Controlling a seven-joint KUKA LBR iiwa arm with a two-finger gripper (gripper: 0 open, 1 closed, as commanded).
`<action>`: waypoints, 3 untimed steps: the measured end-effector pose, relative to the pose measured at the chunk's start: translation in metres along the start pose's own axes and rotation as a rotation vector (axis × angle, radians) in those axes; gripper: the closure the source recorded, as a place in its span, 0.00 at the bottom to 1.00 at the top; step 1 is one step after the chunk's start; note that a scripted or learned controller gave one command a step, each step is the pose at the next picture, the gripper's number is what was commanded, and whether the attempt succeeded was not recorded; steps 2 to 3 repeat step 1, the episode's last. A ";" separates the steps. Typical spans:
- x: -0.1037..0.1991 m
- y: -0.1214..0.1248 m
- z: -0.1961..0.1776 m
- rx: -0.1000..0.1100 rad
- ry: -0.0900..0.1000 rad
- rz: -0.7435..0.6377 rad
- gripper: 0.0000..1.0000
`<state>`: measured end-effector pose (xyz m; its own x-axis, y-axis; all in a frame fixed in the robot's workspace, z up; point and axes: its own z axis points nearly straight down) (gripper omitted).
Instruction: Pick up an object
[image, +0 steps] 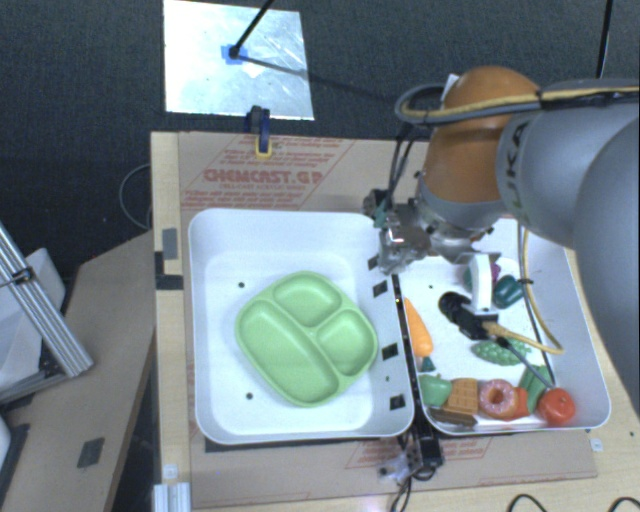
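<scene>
Red "CHEMCAST" lettering marks the board behind the bins; the jaws' state cannot be told.

Arm: a thick rounded tube in smooth matt grey; dark letters run up its side, partly cut off by the curve
Band: a glossy orange dome-shaped section above the wrist; light gleams across its top
Wrist: a grey collar below the orange; it narrows to a metal block
Gripper: small, dark metal and silvery parts; detail too fine to read
Cables: black cords loop beside the orange section; one with a yellowish stripe runs along the top of the grey tube; a thin one hangs down from the wrist
</scene>
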<state>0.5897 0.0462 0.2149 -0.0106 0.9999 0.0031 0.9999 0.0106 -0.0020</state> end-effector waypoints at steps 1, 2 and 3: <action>0.042 -0.024 -0.020 -0.001 -0.001 0.002 1.00; 0.042 -0.024 -0.020 -0.001 -0.001 0.002 1.00; 0.042 -0.024 -0.020 -0.001 -0.001 0.002 1.00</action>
